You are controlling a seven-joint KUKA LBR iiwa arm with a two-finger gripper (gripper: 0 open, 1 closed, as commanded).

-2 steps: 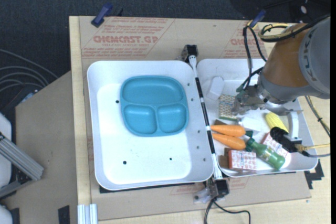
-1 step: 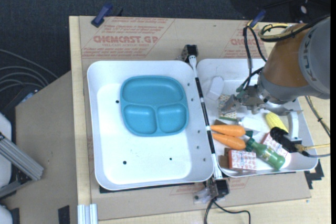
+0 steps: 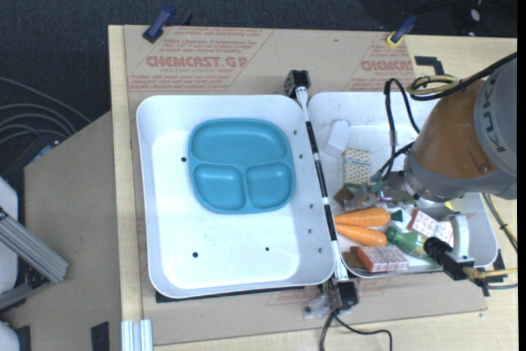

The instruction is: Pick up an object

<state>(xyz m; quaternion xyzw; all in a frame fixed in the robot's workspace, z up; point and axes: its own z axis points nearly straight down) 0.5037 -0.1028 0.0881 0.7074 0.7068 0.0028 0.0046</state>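
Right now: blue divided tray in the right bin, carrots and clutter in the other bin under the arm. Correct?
Not quite. The camera view shows the blue divided tray in the left bin, not the right. The carrots and clutter do lie in the other bin, under the arm.

A divided plate (image 3: 241, 163) lies in the left bin (image 3: 164, 242); carrots (image 3: 363, 226) in the right bin (image 3: 329, 107).

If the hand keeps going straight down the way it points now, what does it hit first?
Probably the clutter in the right bin: the hand sits low over the two carrots and the green bottle. The arm hides its tip, so which comes first is uncertain.
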